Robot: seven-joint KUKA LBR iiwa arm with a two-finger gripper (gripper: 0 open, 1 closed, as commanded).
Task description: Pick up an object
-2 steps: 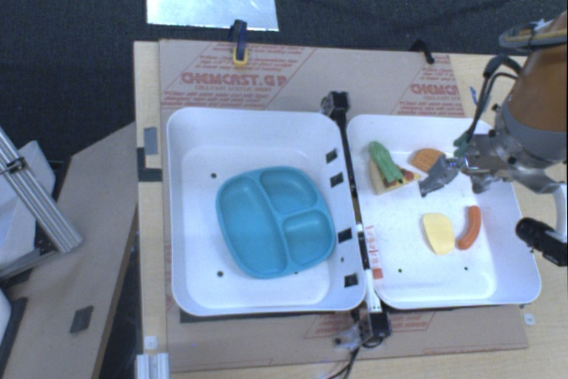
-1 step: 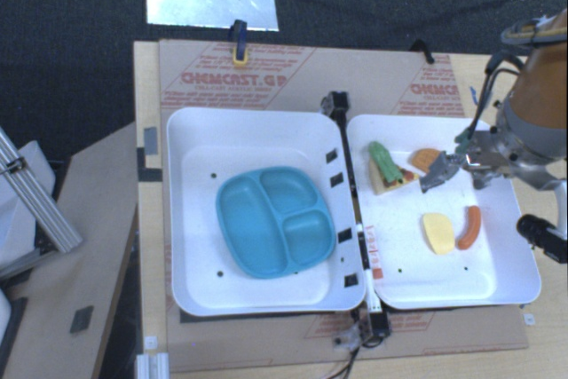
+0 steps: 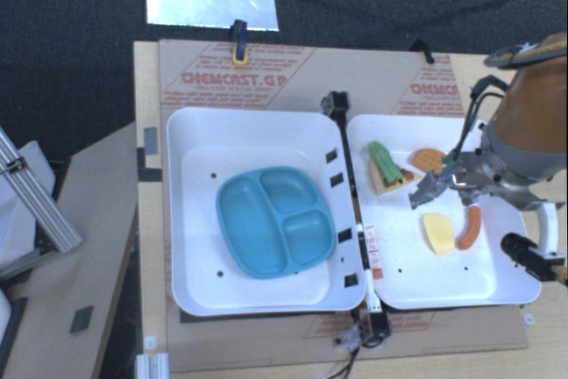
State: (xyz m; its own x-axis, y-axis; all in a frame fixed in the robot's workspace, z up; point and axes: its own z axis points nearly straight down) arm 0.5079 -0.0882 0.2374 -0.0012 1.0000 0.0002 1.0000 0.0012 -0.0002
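The right bin [image 3: 444,288] holds several toy foods. A green vegetable [image 3: 382,159] lies on a tan slice of bread [image 3: 388,181] near the bin's far left. An orange piece [image 3: 429,160] sits just right of them. A yellow wedge [image 3: 437,232] and a red sausage [image 3: 469,227] lie nearer the front. My gripper [image 3: 429,189] hangs low over the bin, between the bread and the yellow wedge and just right of the bread. Nothing shows as held in it.
The left bin [image 3: 191,280] holds a blue divided plate [image 3: 273,220]. A black divider strip [image 3: 349,191] runs between the two bins. The arm's grey and orange body [image 3: 528,129] covers the right bin's far right corner.
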